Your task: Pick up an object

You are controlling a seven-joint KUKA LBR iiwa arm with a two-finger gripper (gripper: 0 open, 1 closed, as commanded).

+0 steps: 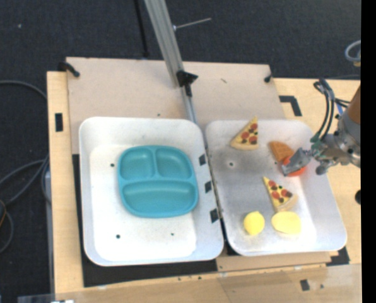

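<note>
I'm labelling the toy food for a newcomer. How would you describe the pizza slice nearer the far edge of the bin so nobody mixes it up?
Start at the right bin. The slice lies near its far left corner, apart from the rest. The other slice lies mid-bin, just above two yellow pieces.

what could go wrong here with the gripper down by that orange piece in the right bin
1. The gripper sits at the edge of the orange piece, so it may push it aside rather than catch it.
2. That piece lies near the right bin's far-right wall, leaving little room.
3. A pizza slice lies close below and could get knocked.
</note>
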